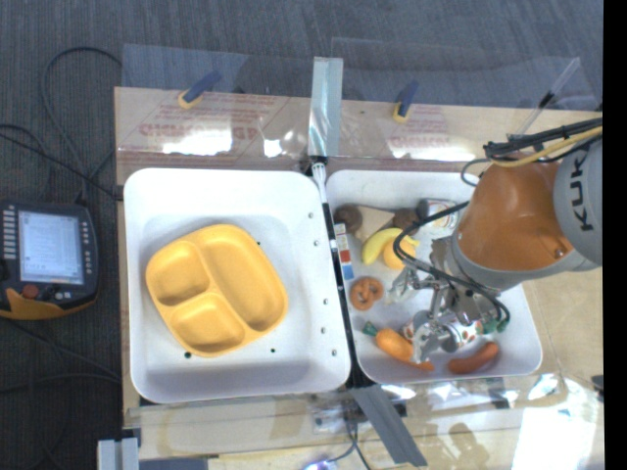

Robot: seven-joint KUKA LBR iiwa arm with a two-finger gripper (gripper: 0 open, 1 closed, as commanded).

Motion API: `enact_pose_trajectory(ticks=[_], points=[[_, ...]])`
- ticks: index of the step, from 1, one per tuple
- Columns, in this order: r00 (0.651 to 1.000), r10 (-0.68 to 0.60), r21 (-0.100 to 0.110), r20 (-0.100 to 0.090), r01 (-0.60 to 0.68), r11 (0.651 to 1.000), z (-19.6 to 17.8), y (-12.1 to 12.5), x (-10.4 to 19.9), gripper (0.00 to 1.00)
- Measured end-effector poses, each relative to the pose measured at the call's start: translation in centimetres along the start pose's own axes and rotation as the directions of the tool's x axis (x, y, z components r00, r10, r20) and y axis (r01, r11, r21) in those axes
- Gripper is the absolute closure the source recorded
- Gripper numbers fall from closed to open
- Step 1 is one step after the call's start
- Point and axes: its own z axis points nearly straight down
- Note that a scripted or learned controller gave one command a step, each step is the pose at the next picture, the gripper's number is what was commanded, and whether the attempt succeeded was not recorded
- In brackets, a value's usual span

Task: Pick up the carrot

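Note:
The carrot (395, 344), orange with a small green top, lies on the floor of the right bin (520, 333) near its front wall. It points toward the front right. My gripper (429, 337) hangs low in the same bin, right beside the carrot's thin end and seemingly touching it. The orange wrist band and cables above it hide much of the gripper.
Around the carrot lie a yellow banana (378, 246), a round orange fruit (365, 292), a red sausage-like piece (473, 360) and a dark brown item (350, 217). A yellow divided plate (216, 287) sits in the left bin (196, 192). A teach pendant (47, 258) lies far left.

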Motion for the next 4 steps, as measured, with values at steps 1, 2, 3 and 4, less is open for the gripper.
enact_pose_trajectory(ticks=[1, 2, 3, 4], points=[[0.99, 0.14, 0.002, 0.005, -0.14, 0.99, 3.5, 0.6, -0.4, 0.0], [0.947, 0.322, -0.001, 0.011, -0.322, 0.947, 3.5, 0.6, -0.4, 0.0], [0.87, 0.493, -0.004, 0.015, -0.493, 0.87, 3.5, 0.2, 0.2, 0.0], [0.87, 0.492, -0.004, 0.022, -0.492, 0.871, 2.4, 0.1, 0.0, 1.0]])
